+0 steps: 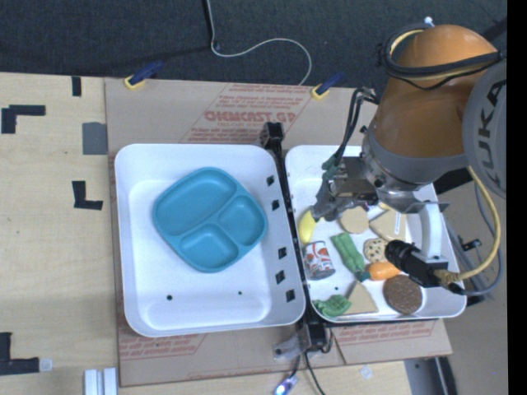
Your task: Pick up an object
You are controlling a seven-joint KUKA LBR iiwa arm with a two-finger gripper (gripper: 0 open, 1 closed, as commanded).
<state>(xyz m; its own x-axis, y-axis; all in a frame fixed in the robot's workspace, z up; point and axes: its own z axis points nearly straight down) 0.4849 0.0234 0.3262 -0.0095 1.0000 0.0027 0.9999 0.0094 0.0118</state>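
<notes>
Fingers [323,214]: dark tips low over the right bin [445,309], just beside the yellow piece [307,227]; can't tell if they're spread or pressed together, and nothing visibly sits between them. So I'd call the pick not done, grasp still to come. Candidates all lie in that bin: yellow piece, red-and-white packet [319,259], green strip [349,253], orange carrot [381,271], brown disc [403,294]. Gripper [332,206] hangs under the orange band [432,89], arm reaching in from the right, wrist over the bin's upper half. Left bin [136,220] carries a blue divided plate [211,218].
</notes>
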